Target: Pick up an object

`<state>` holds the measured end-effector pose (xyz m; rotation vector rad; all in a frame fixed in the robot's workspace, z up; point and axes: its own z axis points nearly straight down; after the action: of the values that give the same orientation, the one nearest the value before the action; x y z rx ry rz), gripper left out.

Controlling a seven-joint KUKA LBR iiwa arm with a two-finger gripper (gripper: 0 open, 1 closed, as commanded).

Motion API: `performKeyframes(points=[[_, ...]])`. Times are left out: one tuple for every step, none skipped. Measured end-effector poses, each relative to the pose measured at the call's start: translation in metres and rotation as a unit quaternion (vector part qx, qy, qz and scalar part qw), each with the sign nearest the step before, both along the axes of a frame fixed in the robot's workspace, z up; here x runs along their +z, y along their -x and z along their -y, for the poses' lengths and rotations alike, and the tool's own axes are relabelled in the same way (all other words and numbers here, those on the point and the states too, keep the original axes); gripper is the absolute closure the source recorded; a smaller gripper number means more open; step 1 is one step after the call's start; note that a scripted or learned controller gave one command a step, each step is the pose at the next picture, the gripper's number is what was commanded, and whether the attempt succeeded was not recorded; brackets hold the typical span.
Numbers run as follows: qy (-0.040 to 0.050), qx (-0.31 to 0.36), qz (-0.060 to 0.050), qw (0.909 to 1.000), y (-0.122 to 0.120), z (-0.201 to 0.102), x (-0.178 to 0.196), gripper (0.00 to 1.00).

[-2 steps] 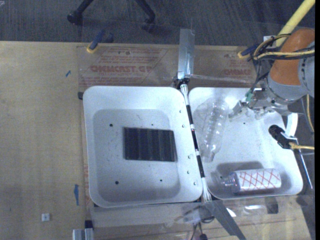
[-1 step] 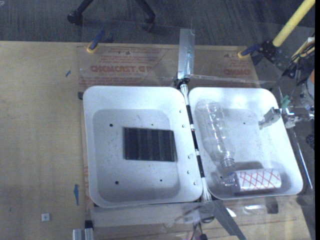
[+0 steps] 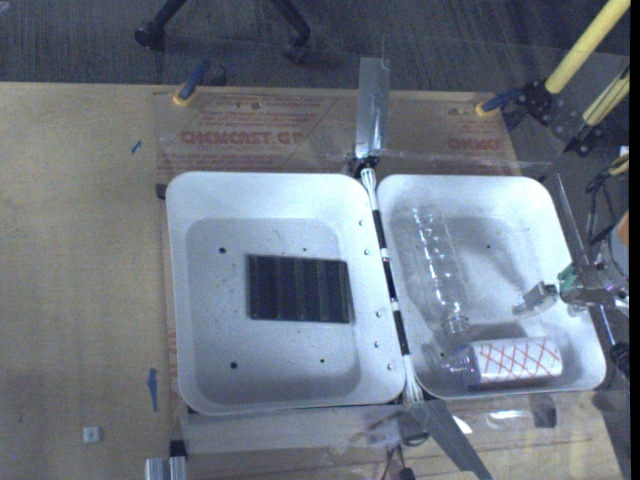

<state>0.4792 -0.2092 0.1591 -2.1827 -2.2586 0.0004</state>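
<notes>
From my screen I look down on two white bins sitting side by side on a tan bench (image 3: pixel 70 268). The left bin (image 3: pixel 200 208) has a dark ribbed rectangle (image 3: pixel 299 288), a flat pad or grate of some kind, lying in its middle. The right bin (image 3: pixel 510 198) has a clear plastic bottle (image 3: pixel 434 263) lying on its side, with its cap end pointing toward the near edge. Just below it, by the near wall, lies a white tube with a red criss-cross pattern (image 3: pixel 512 359) (it has a see-through cap on its left end, close to the bottle's mouth). The gripper (image 3: pixel 545 298) pokes in over the right rim of the right bin, a bit above the patterned tube and off to the right of the bottle. I see nothing between its tips, and I cannot tell how far apart they are.
</notes>
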Motion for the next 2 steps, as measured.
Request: performKeyframes(points=[[0.0005, 0.046, 0.0, 0.9989, -0.042, -0.085, -0.067, 0.0], [0.0006, 0.069, 0.005, 0.9976, -0.003, -0.087, -0.071, 0.0]])
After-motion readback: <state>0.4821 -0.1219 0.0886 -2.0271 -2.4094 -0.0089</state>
